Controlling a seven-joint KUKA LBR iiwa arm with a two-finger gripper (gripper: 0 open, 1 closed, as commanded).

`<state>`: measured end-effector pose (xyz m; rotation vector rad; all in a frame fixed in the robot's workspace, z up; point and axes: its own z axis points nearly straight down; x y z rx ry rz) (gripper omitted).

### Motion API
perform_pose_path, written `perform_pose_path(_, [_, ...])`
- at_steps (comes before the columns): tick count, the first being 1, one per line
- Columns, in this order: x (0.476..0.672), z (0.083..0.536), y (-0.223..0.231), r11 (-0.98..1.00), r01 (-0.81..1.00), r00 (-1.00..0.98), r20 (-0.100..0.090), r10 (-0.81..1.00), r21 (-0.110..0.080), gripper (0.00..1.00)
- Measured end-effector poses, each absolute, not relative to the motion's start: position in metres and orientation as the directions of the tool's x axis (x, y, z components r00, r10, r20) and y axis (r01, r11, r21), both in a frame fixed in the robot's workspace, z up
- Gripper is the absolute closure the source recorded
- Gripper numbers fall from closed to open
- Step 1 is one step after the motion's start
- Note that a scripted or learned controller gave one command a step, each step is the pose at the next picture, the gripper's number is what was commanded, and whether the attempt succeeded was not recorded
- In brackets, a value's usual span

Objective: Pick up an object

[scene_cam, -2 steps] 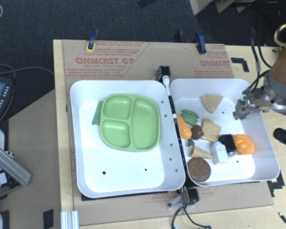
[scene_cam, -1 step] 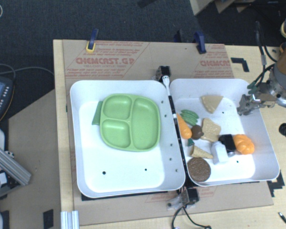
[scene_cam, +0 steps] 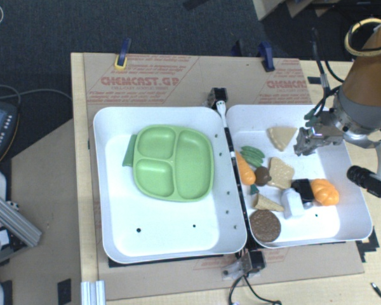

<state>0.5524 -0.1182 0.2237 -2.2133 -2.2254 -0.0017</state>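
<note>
- Camera view looks down on two bins side by side: left bin (scene_cam: 114, 189) carries a green divided plate (scene_cam: 174, 162), right bin (scene_cam: 343, 227) carries the clutter of toy food.
- Pickable items all crowd the right bin's left half (probably dumped there as a random pile for grasp tries): carrot-like orange piece (scene_cam: 244, 170) against the divider wall, green leafy piece (scene_cam: 253, 152) just above it, tan cracker-like square (scene_cam: 280, 173), dark brown bit (scene_cam: 261, 176) touching it, brown round disc (scene_cam: 265, 225) near the front wall, pale wedge (scene_cam: 267, 202) between them.
- Tan wedge (scene_cam: 280, 137) sits apart toward the back, just left of the gripper.
- Orange lumpy fruit (scene_cam: 325, 191) lies beside a black-and-white block (scene_cam: 298, 196), touching or nearly so.
- Gripper (scene_cam: 308, 140) hangs over the right bin's back area, wrist tilted down toward the tan wedge; nothing visible between the tips, so no grasp yet.
- Jaw spacing: cannot tell (too small and dark).
- Judgement: arm is in approach phase; tan wedge is the nearest candidate, and isolated, so an easier pick than the pile.
- Risk: wedge is flat and low, so it may slip away.
</note>
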Motion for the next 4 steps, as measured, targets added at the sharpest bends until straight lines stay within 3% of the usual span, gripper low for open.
perform_pose_path(1, [0.529,0.220,-0.068,0.004,1.000,-0.004,0.003,1.000,-0.004,1.00])
perform_pose_path(3, [0.504,0.231,0.038,0.006,1.000,-0.006,0.002,1.000,0.001,1.00])
perform_pose_path(4, [0.502,0.233,0.053,0.002,1.000,-0.002,0.001,1.000,0.002,1.00])
